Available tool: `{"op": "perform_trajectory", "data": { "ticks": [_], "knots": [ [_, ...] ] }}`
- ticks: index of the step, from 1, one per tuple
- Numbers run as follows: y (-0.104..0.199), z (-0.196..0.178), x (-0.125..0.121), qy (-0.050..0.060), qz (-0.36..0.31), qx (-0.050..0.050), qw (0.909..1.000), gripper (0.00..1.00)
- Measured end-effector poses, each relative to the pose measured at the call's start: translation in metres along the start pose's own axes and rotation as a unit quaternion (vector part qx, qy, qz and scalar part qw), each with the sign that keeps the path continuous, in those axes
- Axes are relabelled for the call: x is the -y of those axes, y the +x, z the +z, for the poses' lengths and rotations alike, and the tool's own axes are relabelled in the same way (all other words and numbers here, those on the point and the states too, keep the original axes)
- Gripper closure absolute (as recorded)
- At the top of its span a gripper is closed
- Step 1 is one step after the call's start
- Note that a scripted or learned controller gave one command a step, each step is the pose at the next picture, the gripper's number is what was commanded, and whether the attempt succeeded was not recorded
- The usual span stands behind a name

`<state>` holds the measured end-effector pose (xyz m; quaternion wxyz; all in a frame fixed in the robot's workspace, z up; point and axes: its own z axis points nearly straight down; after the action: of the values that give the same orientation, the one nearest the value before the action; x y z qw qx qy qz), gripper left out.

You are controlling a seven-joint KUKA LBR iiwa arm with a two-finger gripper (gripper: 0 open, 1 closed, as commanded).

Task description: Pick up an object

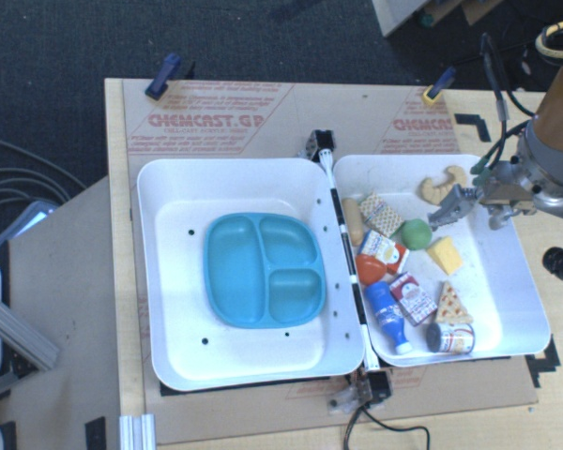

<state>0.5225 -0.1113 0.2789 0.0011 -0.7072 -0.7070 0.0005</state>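
Note:
The right bin [521,279] holds several toy foods. Among them are a green ball [416,233], a yellow block [443,255], a tan curled piece [443,186], a checkered cracker [383,216], a blue bottle [388,317], a red carton [415,298], a pizza slice [449,300] and a can [450,337]. My gripper [471,216] hangs over the bin's upper right part, just right of the green ball and below the tan piece. It is open with nothing between its fingers.
The left bin [169,251] contains a blue divided plate [263,270]. A red and white packet [380,249] and a tan stick [354,218] lie along the right bin's left wall. Cables run behind the arm at the upper right.

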Motion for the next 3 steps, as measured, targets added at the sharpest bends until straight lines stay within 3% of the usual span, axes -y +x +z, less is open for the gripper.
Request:
{"op": "perform_trajectory", "data": {
  "ticks": [1,2,3],
  "knots": [
    [-0.056,0.132,-0.022,0.001,0.001,0.0,1.0,0.0],
    [-0.022,0.188,-0.046,-0.005,0.0,0.002,1.0,0.0],
    [0.011,0.188,-0.122,-0.008,0.0,0.001,1.0,0.0]
  ]
}}
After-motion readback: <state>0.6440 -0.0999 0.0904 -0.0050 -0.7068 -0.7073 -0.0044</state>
